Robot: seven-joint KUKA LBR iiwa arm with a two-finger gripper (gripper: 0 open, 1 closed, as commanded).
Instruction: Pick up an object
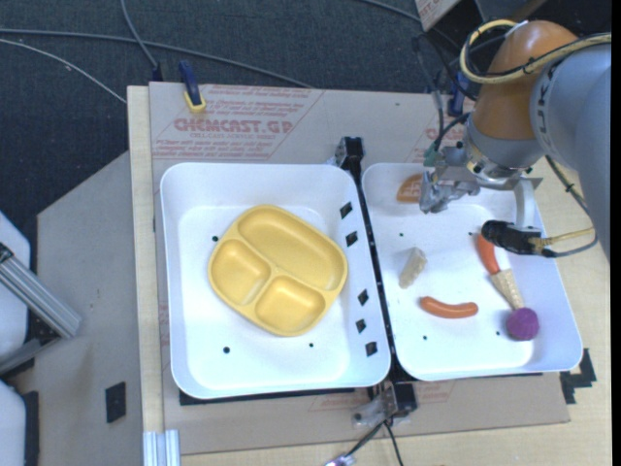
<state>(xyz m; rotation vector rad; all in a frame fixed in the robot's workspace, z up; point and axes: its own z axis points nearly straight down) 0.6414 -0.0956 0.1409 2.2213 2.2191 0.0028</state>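
Note:
My gripper (437,194) hangs low over the far end of the right bin (553,348). An orange wedge-shaped piece (408,188) lies just to its left, close to it or touching it. Further objects lie in that bin: a beige piece (412,267) near the middle divider, an orange-red sausage (448,308) toward the front, a small red-orange stick (486,253), and a cone (506,285) with a purple ball (522,323) at the front right. I see nothing lifted off the bin floor.
The left bin (184,338) holds a yellow divided plate (278,270). A black clip strip (357,250) runs between the bins. The arm's orange band (519,76) and a black fitting with a yellow cable (514,238) hang over the right bin's far right side.

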